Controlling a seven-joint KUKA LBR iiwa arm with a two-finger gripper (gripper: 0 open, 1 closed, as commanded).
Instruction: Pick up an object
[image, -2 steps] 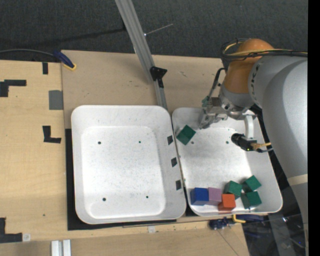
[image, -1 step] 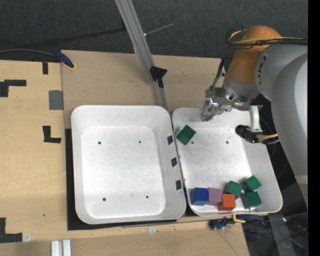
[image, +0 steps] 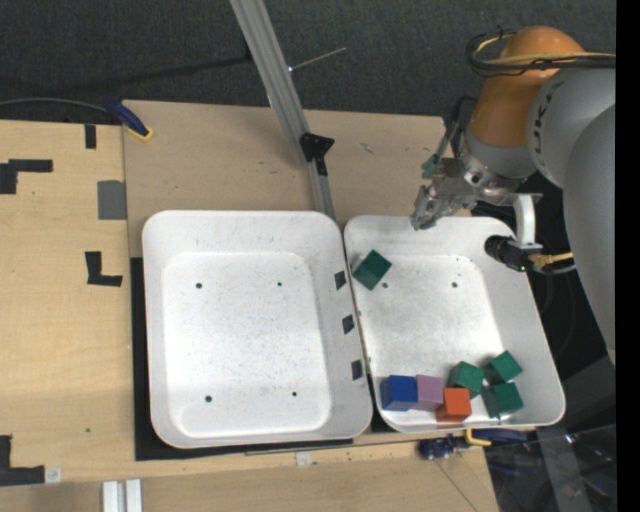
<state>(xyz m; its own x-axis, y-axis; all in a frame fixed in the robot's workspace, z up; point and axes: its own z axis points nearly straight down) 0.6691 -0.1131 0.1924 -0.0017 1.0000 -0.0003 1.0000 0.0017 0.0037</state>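
The claw (image: 428, 215) hangs over the far rim of the right bin (image: 530, 330), at about 12 o'clock of that bin; whether it is open or closed, I cannot tell. A lone green cube (image: 372, 269) lies tilted in the bin's 10 o'clock part, near the divide with the left bin (image: 240, 225). Along the near wall, from 6 to 4 o'clock, cluster a blue cube (image: 400, 391), a lilac cube (image: 430, 389), an orange cube (image: 456, 402) and three green blocks (image: 490, 383). Both bins rest on the tabletop (image: 60, 330).
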